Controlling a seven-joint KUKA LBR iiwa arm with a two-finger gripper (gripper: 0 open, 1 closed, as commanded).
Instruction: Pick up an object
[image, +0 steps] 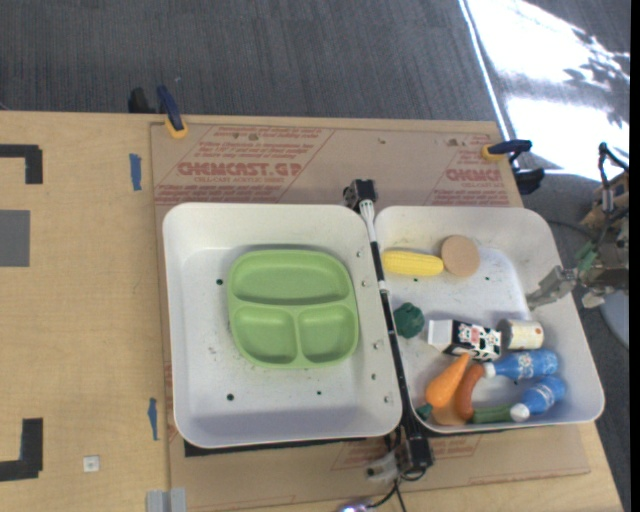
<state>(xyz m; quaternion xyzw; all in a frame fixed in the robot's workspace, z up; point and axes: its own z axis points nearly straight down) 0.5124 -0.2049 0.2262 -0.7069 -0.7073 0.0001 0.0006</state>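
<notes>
White plastic forms the two shallow bins we see side by side: the left bin (190, 330) carries a green divided plate (293, 306), and the right bin (500, 275) holds the loose objects. At its far side lie a yellow corn cob (412, 263) and, just beside it, a tan round disc (461, 255); nearer sit a dark green piece (408, 320), a black-and-white cow-patterned bottle (480, 339), two blue bottles (532, 380) and an orange carrot (450, 381). The gripper (556, 286) hangs at that bin's right rim, apart from every object, and we cannot tell how its end effector is set.
</notes>
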